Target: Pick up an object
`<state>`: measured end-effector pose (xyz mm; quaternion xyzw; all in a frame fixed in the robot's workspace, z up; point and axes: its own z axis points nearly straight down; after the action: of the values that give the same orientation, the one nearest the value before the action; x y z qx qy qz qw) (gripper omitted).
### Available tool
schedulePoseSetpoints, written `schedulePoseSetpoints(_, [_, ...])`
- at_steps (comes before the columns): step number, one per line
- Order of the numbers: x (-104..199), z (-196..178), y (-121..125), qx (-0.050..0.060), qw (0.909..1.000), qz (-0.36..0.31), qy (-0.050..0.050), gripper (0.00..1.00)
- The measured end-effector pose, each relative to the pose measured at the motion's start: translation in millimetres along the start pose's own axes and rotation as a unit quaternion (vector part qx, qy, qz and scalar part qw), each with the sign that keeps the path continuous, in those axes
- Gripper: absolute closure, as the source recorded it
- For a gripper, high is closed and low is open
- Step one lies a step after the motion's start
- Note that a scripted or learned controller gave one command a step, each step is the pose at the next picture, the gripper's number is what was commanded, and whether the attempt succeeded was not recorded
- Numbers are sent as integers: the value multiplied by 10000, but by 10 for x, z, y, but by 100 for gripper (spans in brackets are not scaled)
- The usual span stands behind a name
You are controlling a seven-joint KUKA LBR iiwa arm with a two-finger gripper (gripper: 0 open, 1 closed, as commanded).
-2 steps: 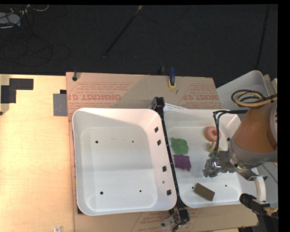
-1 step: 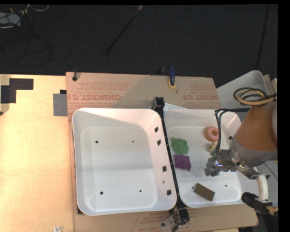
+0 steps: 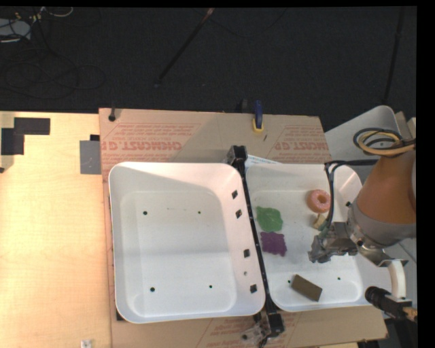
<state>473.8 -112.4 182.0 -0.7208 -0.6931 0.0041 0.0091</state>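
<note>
A: What do we have in the right shallow white plastic bin (image 3: pixel 340 299)?

B: Four things. Soft green lump (image 3: pixel 268 218) and purple lump (image 3: pixel 273 242) close together by the divider, pink ring-shaped piece (image 3: pixel 318 200) nr the far side, dark brown rectangular block (image 3: pixel 306 288) at the near edge.

A: And the two-finger gripper (image 3: pixel 322 250)?

B: Low over the bin's right part, btwn ring and block, touching neither. Fingers too dark and blurred; we can't tell if they're spread or pressed. Left white bin (image 3: pixel 122 238) sits alongside.

pale wooden bench (image 3: pixel 47 238) under cardboard sheet (image 3: pixel 204 136), dark floor (image 3: pixel 204 54) with cables (image 3: pixel 41 20) behind.
</note>
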Motion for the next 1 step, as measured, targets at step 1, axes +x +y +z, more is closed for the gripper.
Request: schedulePoseSetpoints(1, [-5, -93, 1, 7, 10000, -1, 4, 100])
